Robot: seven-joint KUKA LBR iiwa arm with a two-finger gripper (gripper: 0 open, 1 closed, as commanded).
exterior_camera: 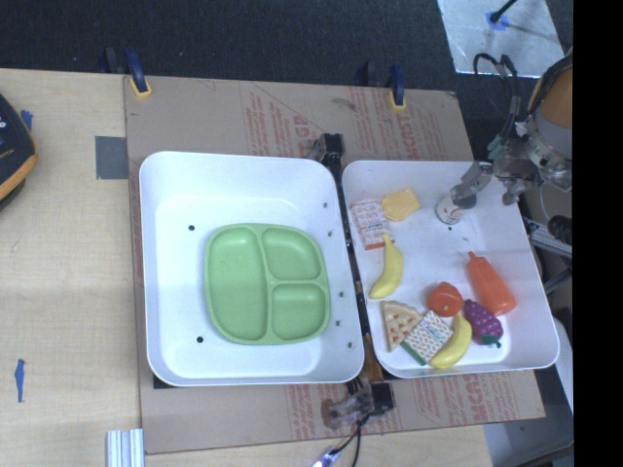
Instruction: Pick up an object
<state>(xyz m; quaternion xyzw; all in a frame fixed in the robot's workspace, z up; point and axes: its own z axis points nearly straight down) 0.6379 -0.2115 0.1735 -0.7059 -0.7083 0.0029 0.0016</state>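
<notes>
My gripper [480, 200] hangs over the far right corner of the right bin [428, 251], open, with nothing between its fingers. One finger [456, 200] reaches down near the bin floor. In this bin lie a yellow cheese wedge [400, 203], a red-and-white packet [368, 224], a banana [388, 269], a red tomato [444, 299], an orange carrot-like piece [489, 282], purple grapes [484, 320], a pizza slice [396, 322], a checked cracker [426, 337] and a second banana [453, 343]. The cheese wedge is the closest, just left of the gripper.
The left bin [165, 188] holds a green divided plate [265, 282]. Both bins rest on a cardboard sheet [243, 115] held by blue clamps [395, 84] at the back. A yellow-and-black device [12, 149] sits at the far left edge.
</notes>
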